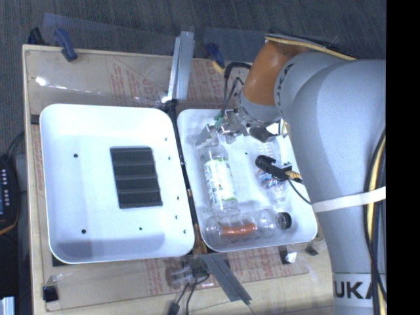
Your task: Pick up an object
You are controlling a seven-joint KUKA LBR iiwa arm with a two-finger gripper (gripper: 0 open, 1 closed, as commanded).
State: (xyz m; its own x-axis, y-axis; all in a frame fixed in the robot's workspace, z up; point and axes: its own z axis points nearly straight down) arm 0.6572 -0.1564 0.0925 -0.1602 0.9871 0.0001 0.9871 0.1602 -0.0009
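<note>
Looks like a robotics lab setup. There's a plywood bench with two white bins clamped on, cables trailing off, and a big KUKA arm.

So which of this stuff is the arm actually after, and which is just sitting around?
Part of the job:
- gripper, low over the right bin
- clear bottle with a white label
- clear bottle lying on its side
- small crumpled bottle

Just lying about:
- left bin
- dark ribbed block in it
- blue clamp
</note>
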